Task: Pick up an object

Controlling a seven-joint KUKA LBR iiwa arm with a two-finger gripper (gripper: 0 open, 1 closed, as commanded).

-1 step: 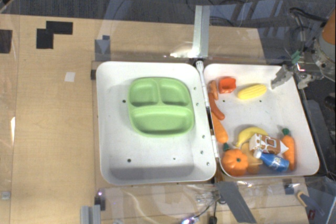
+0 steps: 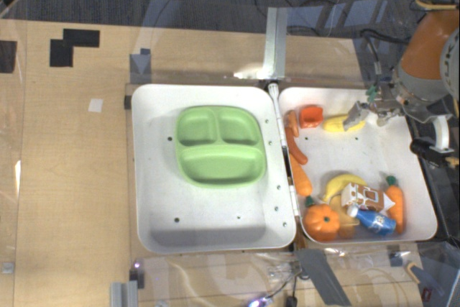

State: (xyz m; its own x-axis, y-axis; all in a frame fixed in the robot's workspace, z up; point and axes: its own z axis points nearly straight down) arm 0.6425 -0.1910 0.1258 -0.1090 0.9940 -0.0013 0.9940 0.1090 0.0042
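Pincer [image 2: 357, 116] touching yellow lemon [image 2: 333, 124] in right bin [image 2: 424, 187]; grip state unclear

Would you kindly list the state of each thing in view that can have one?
Gripper: low in the right bin, at a yellow toy.
Green divided plate: upright in the left bin, nothing on it.
Banana: lying among toys.
Small carton: lying on its side.

Divided plate [image 2: 219, 144] in left bin [image 2: 154, 219] — toys crowd right bin [image 2: 374, 147].
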